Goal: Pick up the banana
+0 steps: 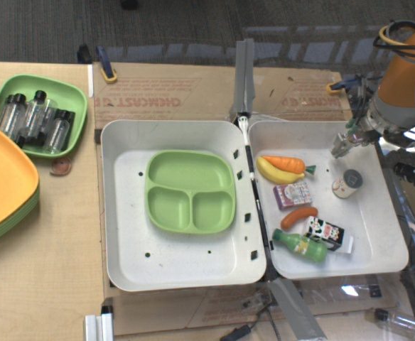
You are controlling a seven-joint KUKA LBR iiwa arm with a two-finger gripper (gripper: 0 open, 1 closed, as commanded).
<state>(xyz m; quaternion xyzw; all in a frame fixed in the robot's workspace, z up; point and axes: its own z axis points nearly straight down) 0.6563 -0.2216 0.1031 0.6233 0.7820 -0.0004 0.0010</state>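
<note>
The banana [277, 172] lies in the right bin [378, 251], near its upper left corner, close to the wall shared with the left bin. A carrot [287, 164] rests across its top edge, touching it. The banana's long axis runs roughly left to right, tilting down toward the right. The gripper [349, 142] hangs near the bin's upper right corner, so the banana lies well apart to its left and slightly lower; I cannot tell the gripper's state from this view
</note>
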